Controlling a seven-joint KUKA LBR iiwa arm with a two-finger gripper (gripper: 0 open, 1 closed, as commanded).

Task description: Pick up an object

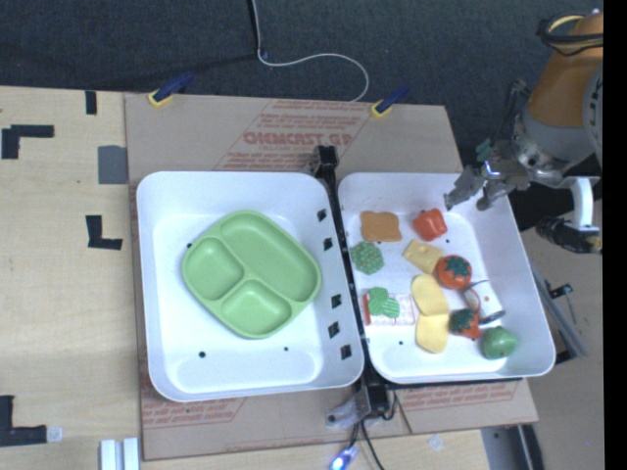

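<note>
**Arm at the upper right corner of the toy-food bin, nothing between its fingers**

The gripper (pixel 472 192) sits at the upper right of the frame, just over the top right corner of the right bin (pixel 524 262); its two fingers (pixel 458 196) point down and to the left, spread a little apart, with only white bin floor between them; no object is held.

The right bin holds a scatter of toy food; a tan toast-like piece (pixel 380 226) lies near its upper left, and a red piece (pixel 429 225) lies to the right of it, the nearest thing to the fingers yet apart from them; below the toast is a round green piece (pixel 367 258); a pale yellow block (pixel 422 256) lies in the middle, touching or just beside a red tomato with a green top (pixel 454 271); lower down come a green and red piece (pixel 383 306), a yellow lump (pixel 428 296) and a second yellow lump (pixel 432 333) under it; at the lower right a small red and green piece (pixel 465 322) lies beside a green ball (pixel 498 343) (what these last ones depict is hard to tell).

The left bin (pixel 162 204) holds a light green divided plate (pixel 251 273), lying flat with three compartments.

Both bins rest on a cardboard sheet (pixel 284 135) on the table (pixel 59 292); a thin cable (pixel 294 62) loops across the dark floor at the top of the frame.
</note>
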